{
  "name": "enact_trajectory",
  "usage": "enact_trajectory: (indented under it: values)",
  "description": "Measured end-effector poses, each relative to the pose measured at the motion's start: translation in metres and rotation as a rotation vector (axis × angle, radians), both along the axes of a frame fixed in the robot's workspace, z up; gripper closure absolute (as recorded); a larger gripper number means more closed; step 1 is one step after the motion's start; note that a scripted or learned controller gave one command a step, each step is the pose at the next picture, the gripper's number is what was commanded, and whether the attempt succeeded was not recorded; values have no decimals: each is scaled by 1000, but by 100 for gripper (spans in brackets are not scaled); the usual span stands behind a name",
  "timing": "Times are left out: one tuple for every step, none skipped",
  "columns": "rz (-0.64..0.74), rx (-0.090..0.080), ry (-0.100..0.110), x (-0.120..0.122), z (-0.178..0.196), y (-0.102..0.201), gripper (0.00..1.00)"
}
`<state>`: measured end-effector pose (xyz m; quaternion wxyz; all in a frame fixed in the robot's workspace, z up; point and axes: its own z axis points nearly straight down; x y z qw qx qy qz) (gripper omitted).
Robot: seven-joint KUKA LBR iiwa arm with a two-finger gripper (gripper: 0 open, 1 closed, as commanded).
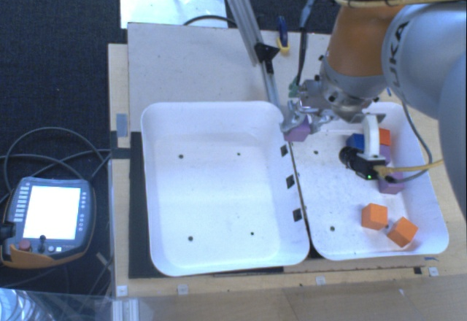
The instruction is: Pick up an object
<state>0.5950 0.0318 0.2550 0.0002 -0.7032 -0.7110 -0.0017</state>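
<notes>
My gripper (300,121) hangs over the back end of the divider between the two bins, below the grey wrist and its orange band (368,17). It is shut on a small mauve block (296,133), which sticks out just under the fingers at the left edge of the right bin (430,239). Lying in the right bin are a blue block (355,141), an orange block (384,137), a purple block (392,182), and two more orange blocks (374,216) (402,231) near the front. The arm hides the bin's back corner.
The left bin (157,188) lies beside the divider with its black tape marks (290,181). A slanted metal pole (244,17) rises behind the bins. A black sensor on a white bracket (363,159) hangs from the wrist. A teach pendant (47,221) lies far left.
</notes>
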Motion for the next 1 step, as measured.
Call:
enact_trajectory:
  values:
    - [-1, -1, 1, 7, -2, 46, 100]
